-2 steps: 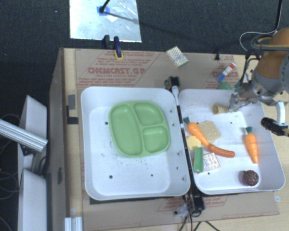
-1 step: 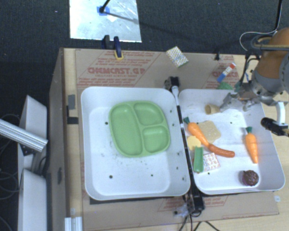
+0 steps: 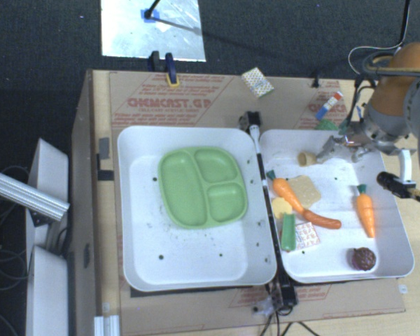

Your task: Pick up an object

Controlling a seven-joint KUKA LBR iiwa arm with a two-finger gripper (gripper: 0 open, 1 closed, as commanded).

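Observation:
The right bin point(image 3: 399, 247) holds several toy foods. A small tan stub point(image 3: 306, 159) lies near its back edge. Further forward are a carrot point(image 3: 283, 187), a tan bread slice point(image 3: 305, 190), a yellow piece point(image 3: 281, 207), a red-orange sausage point(image 3: 323, 220), a green stick point(image 3: 288, 232) and a patterned card point(image 3: 308, 237). A second carrot point(image 3: 365, 215) and a dark brown ball point(image 3: 362, 258) lie on the right side. My gripper point(image 3: 344, 146) hangs low over the bin's back part, just right of the tan stub, and nothing is visibly in it.
The left bin point(image 3: 143, 257) carries a green divided plate point(image 3: 203, 187). Behind the bins, a small patterned block point(image 3: 257, 82) and a red-and-blue item point(image 3: 328, 106) lie on the cardboard. The arm's orange band point(image 3: 406, 61) is at the upper right, with cables nearby.

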